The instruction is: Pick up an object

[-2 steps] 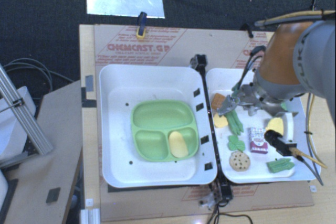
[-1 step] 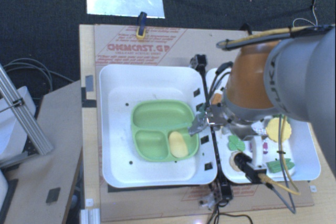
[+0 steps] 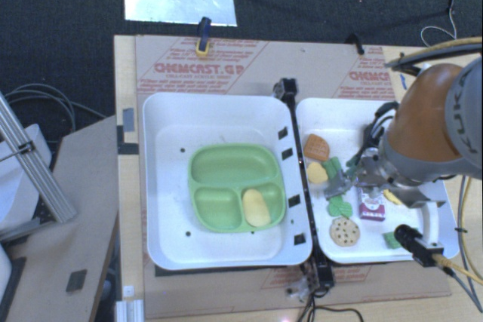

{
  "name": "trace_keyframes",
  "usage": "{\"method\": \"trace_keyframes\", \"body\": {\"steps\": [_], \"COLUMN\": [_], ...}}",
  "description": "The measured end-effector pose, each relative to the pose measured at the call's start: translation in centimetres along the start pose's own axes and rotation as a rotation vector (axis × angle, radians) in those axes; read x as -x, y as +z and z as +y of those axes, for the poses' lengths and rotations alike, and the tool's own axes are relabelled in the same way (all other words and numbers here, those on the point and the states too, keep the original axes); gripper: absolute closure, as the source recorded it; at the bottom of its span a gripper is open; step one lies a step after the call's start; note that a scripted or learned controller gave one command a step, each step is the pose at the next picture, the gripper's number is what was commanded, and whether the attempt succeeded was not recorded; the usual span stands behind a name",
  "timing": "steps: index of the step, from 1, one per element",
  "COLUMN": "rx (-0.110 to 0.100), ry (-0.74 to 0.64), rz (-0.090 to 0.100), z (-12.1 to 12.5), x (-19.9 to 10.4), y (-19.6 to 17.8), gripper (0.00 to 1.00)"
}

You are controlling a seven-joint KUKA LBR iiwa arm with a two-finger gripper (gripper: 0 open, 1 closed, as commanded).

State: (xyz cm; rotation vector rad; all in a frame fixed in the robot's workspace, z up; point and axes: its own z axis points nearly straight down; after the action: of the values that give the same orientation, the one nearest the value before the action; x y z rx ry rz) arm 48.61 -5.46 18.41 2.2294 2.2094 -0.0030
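Two red "CHEMCAST GP" prints (image 3: pixel 198 69) mark the bench sheet; gripper (image 3: pixel 355 176) over the right bin (image 3: pixel 332 111), finger state indeterminate.

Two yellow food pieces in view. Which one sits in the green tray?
The larger yellow oval piece, lying in the lower right compartment of the green tray in the left bin. The smaller yellow piece lies in the right bin, just below the orange-brown piece.

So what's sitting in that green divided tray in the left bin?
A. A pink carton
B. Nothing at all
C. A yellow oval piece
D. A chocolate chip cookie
C: a yellow oval piece lies in the lower right compartment of the green tray, while the cookie sits in the right bin.
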Motion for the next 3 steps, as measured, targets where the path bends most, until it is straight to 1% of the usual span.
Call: {"method": "trace_keyframes", "body": {"steps": [1,2,3], "rx": [0.001,0.015,0.002], "ry": [-0.011,-0.014,-0.021], "rz": [0.003,0.002,0.006], "z": [0.1,0.3,0.1], "x": [-0.7,0.0,-7.1], "y": [0.0,-11.9,-10.8], "gripper": [0.0,0.0,0.0]}}
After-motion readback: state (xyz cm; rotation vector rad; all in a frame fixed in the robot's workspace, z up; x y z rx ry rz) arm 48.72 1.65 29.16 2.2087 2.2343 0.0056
